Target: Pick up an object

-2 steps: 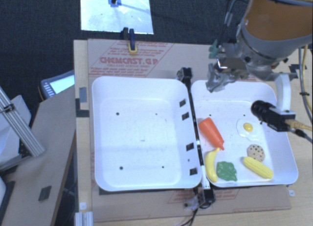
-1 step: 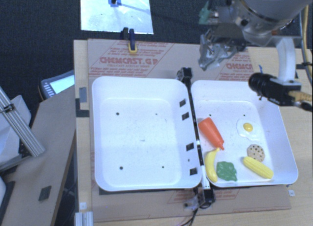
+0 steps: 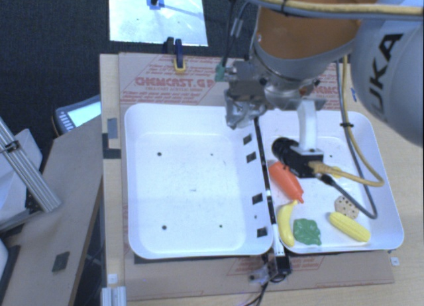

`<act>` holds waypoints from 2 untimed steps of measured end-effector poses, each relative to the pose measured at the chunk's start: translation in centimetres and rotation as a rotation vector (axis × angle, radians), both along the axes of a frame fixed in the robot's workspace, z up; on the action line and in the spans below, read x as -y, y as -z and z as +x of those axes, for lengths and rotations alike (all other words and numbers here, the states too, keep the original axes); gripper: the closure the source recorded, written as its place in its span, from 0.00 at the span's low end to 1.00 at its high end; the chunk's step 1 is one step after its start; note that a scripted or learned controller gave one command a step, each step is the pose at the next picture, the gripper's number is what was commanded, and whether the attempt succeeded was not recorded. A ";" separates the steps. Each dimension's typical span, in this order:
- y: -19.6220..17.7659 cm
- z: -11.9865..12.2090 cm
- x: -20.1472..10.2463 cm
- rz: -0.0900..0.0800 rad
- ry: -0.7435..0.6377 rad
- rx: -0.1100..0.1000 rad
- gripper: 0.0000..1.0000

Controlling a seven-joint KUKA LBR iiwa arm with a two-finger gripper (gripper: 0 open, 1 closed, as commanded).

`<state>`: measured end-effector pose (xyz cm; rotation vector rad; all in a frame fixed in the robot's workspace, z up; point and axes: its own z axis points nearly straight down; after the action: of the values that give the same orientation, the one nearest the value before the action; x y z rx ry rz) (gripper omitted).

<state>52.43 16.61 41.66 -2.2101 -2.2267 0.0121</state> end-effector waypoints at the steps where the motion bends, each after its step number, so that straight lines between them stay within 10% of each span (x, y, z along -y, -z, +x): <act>1: -1.8 0.1 0.2 0.004 -0.005 0.012 1.00; 2: -2.9 0.1 0.1 0.004 -0.011 0.014 1.00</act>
<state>52.55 16.47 44.58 -2.2024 -2.2442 -0.0080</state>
